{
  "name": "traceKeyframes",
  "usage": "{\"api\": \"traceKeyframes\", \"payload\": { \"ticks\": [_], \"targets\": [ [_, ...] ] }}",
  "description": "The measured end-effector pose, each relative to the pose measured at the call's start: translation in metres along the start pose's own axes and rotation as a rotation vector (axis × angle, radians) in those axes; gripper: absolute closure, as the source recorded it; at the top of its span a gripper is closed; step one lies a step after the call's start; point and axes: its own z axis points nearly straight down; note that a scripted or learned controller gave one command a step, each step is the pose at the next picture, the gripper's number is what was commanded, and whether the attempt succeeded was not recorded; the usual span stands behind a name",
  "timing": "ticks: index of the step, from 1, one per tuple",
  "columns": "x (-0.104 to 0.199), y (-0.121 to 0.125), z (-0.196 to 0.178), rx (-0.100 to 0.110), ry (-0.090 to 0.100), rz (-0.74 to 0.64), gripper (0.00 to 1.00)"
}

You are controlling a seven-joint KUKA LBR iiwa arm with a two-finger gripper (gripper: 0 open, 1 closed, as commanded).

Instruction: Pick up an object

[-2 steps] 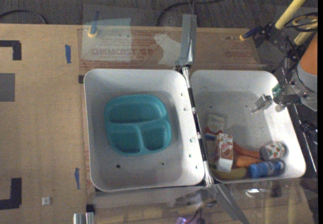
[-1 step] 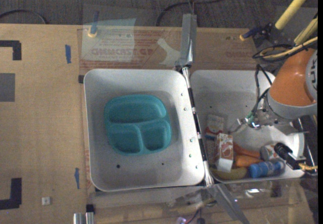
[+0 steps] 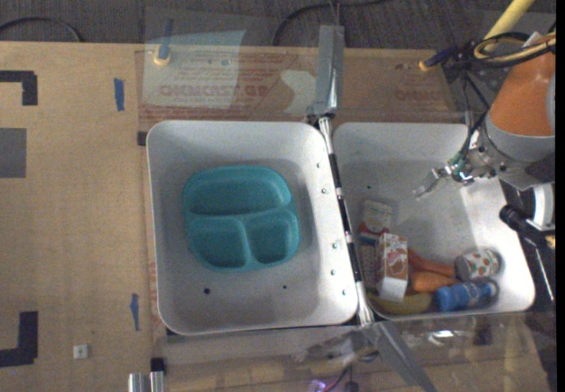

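Objects for picking lie in a clutter along the near edge of the right bin [image 3: 388,147]. Landmark: that bin.

- Cartons [image 3: 394,260]: two small printed ones, white with red, toward the bin's near-left part, one just behind the other, both lying down.
- Banana [image 3: 402,302]: yellow, at the bin's near wall, partly under the cartons.
- Carrot [image 3: 434,281]: orange, between cartons and bottle, long axis roughly across the bin.
- Bottle [image 3: 463,295]: blue, on its side at the near-right corner, long axis across the bin, slightly tilted.
- Cup [image 3: 478,264]: small, red-and-white pattern, just behind the bottle, by the bin's right wall.
- Left bin [image 3: 168,205] holds a teal divided tray [image 3: 240,217], about centred.

Gripper [image 3: 431,184] hangs over the right bin's far-right part, above bare floor. Fingers [image 3: 439,175] point toward the bin's middle; too small and blurred to tell whether spread or pressed together. Nothing seen between them.

Key relation: the whole pile lies nearer the camera than the gripper, well apart from it. Cup and bottle sit almost straight toward the near wall; cartons lie toward the near wall and leftward.

Judgement: no pick started. Cup looks the nearest candidate; bottle's long axis would suit a grasp across its width. Crowding risks a graze on neighbours.
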Motion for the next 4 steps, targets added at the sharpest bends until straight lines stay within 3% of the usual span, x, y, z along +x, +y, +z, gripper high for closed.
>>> {"api": "traceKeyframes", "payload": {
  "ticks": [1, 2, 3, 4],
  "targets": [
    [-0.029, -0.012, -0.03, 0.0, -0.001, 0.015, 0.0],
    [-0.009, -0.077, 0.022, 0.0, 0.005, -0.073, 0.0],
    [0.008, -0.12, 0.025, -0.008, 0.004, 0.065, 0.0],
    [0.003, -0.121, 0.014, -0.012, -0.005, 0.071, 1.0]
  ]
}}
